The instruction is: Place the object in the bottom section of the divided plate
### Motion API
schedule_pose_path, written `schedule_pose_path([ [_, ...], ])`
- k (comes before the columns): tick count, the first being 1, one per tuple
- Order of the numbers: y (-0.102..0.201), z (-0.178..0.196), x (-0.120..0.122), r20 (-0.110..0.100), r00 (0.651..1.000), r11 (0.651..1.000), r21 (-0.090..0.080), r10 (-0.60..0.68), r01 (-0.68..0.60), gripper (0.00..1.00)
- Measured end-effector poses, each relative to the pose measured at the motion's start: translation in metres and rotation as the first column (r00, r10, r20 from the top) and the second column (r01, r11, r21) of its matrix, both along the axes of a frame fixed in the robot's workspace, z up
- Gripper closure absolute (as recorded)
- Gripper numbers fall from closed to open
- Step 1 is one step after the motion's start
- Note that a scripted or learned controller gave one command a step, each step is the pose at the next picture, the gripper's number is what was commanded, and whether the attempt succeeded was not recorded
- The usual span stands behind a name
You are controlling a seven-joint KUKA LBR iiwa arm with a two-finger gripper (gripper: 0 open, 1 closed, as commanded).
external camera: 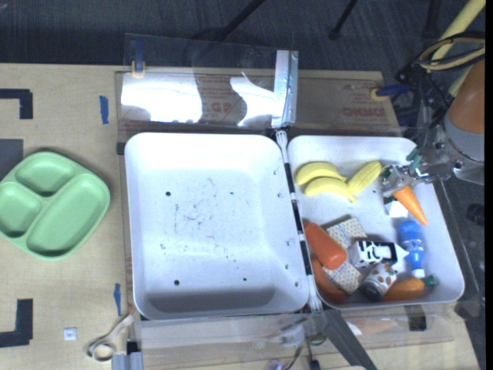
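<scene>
A green divided plate (51, 204) lies on the bench at the far left, with two small sections at the top and one long section at the lower right. The right bin (451, 241) holds a pile of toy food: yellow bananas (320, 179), a corn cob (363, 178), an orange carrot (409, 202), a blue bottle (410, 243) and a red-orange piece (324, 244). My gripper (402, 175) hangs over the right bin's upper right part, just above the carrot's top and beside the corn cob. Nothing shows between its fingers.
The left white bin (154, 168) sits between the plate and the right bin. A clear plastic sheet (204, 91) stands behind the left bin. Cables and stand legs cross the floor at the back. A small black-and-white item (375, 250) lies low in the right bin.
</scene>
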State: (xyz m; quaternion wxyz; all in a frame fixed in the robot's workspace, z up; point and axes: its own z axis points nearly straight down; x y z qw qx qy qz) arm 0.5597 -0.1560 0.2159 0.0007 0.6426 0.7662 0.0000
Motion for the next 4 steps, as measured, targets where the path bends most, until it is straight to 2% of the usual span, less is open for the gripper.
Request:
schedule_pose_path([
  [1,0.065,-0.025,-0.03,-0.003,0.996,0.996,0.002,-0.084,0.084,1.0],
  [2,0.138,-0.032,-0.079,-0.006,0.914,0.914,0.001,-0.406,0.406,1.0],
  [3,0.194,-0.032,-0.081,-0.003,0.687,0.687,-0.001,-0.727,0.727,1.0],
  [4,0.194,-0.032,-0.081,-0.003,0.687,0.687,-0.001,-0.727,0.727,0.0],
])
